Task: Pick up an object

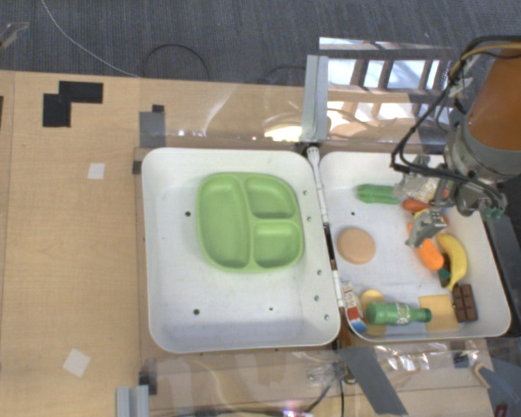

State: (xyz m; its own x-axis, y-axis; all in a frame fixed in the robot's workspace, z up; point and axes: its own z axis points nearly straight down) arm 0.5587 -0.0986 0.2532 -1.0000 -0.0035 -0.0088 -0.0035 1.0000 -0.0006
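Your gripper (pixel 428 224) hangs low over the right bin (pixel 391 259), its tip just above the carrot (pixel 429 254) and beside the banana (pixel 454 259); nothing visibly sits between the fingers, and whether they're spread or closed you can't tell from this angle. Around it in that bin: green pickle (pixel 378 195) to the left, round cookie (pixel 357 245), green bottle (pixel 398 314), cheese block (pixel 438 309), chocolate bar (pixel 464 302). The left bin (pixel 169 259) holds a green divided plate (pixel 248 221).
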